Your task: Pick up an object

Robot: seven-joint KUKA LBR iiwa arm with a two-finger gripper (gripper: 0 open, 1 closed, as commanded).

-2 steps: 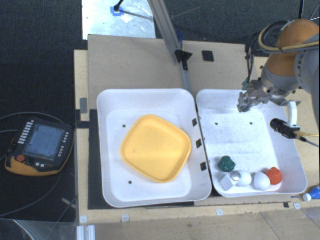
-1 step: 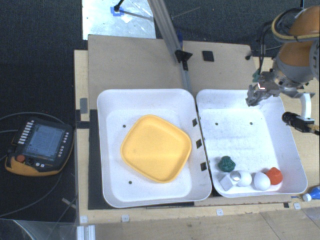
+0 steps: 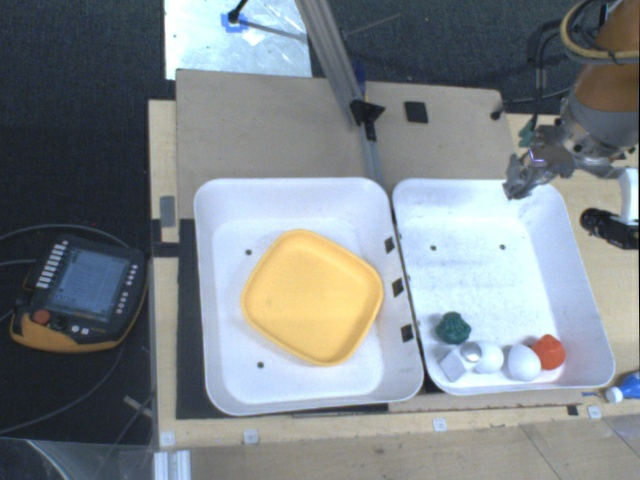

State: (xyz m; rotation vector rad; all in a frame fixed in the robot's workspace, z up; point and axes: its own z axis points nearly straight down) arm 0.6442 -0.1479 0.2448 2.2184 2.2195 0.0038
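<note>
Plate [image 3: 312, 295] fills left bin [image 3: 215, 268]; right bin [image 3: 570, 258] holds small objects [image 3: 495, 353]; fingers' [image 3: 520, 183] state unclear.

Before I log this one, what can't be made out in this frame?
- Gripper, camera view: too small and dark to tell open from shut.
- Small grey object in the right bin: too small to identify.
- Blue item: cut off by the frame's right edge.
- Under the yellow plate: hidden by the plate.
</note>
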